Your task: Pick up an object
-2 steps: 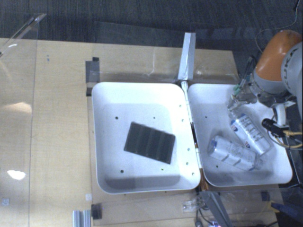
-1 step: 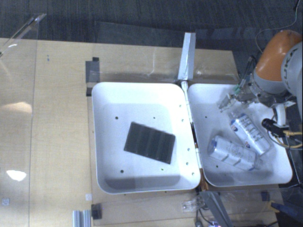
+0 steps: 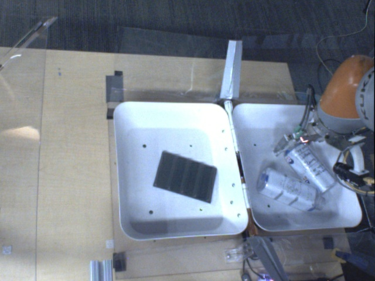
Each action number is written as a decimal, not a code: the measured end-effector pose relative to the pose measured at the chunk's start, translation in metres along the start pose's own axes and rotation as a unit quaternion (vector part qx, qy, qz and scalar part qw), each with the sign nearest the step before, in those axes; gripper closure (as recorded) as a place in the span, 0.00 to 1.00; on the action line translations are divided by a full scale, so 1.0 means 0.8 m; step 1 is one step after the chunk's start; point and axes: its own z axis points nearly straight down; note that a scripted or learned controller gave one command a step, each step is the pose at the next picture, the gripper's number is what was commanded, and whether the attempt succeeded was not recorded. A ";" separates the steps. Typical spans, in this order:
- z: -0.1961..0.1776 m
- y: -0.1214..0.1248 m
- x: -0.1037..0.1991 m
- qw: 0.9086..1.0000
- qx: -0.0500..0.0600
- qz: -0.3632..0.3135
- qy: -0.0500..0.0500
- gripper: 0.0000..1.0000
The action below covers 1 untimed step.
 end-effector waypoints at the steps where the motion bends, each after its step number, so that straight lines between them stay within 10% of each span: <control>1: -0.016 0.004 0.001 1.000 -0.004 -0.001 -0.001 1.00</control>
